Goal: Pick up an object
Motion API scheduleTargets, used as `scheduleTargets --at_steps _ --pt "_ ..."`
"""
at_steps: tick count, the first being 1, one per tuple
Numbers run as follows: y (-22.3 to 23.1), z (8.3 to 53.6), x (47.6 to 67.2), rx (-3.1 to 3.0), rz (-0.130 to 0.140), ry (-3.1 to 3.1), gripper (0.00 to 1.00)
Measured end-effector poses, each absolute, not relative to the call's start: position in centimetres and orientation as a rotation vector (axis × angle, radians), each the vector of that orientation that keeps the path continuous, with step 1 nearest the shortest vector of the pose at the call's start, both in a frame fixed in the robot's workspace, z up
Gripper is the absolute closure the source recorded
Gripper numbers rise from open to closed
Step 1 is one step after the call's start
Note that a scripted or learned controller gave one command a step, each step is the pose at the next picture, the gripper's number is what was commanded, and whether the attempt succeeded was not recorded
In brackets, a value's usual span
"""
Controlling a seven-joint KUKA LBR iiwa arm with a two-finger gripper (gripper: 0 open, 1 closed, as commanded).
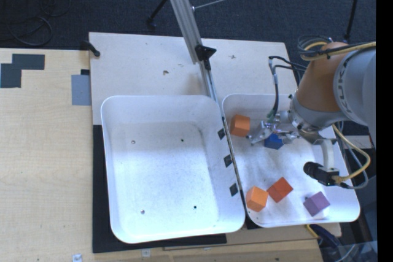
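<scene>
The gripper [271, 134] is seen low in the right bin [347, 210], a blue block [274, 142] apparently between its fingers; grip should be confirmed before a straight lift.

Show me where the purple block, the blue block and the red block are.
purple block [316, 203], camera view, on its top face.
blue block [274, 142], camera view, on its visible side by the end effector.
red block [280, 189], camera view, on its top face.
</scene>
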State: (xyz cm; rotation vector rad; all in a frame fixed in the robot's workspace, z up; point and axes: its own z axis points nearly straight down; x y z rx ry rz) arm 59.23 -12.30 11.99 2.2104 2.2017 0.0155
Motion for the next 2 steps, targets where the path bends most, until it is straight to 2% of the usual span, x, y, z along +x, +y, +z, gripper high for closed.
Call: scheduleTargets --at_steps 1,2 --pt "-13.3 11.2 60.7 2.207 0.019 2.195 0.00" --pt "-16.0 9.1 57.2 2.226 -0.004 2.218 0.00"
